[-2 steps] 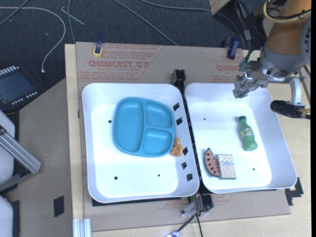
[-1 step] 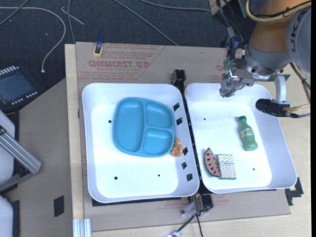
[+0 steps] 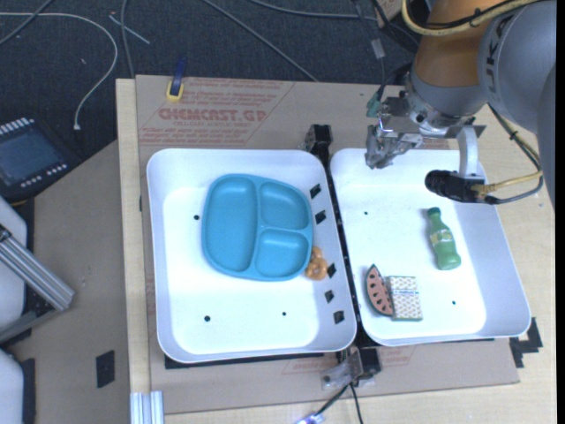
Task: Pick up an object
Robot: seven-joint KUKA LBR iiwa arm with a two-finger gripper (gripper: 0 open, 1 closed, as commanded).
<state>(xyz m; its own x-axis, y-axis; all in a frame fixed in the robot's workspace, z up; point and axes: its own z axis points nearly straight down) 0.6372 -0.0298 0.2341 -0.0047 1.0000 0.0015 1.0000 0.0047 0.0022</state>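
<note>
My gripper (image 3: 381, 155) hangs over the far left corner of the right bin (image 3: 494, 316), with nothing visible between its fingers. In that bin a green bottle (image 3: 442, 238) lies to the right of centre. A watermelon slice (image 3: 380, 290) and a small checkered block (image 3: 405, 298) lie side by side near the front edge. All three are well in front of the gripper. In the left bin (image 3: 177, 299) sits a blue divided plate (image 3: 257, 227), with a small orange-brown piece (image 3: 316, 264) at its right rim.
A row of black clips (image 3: 323, 228) runs along the seam between the two bins. Cables trail across the dark floor behind the bench. The orange-banded arm reaches in from the upper right above the right bin's back edge.
</note>
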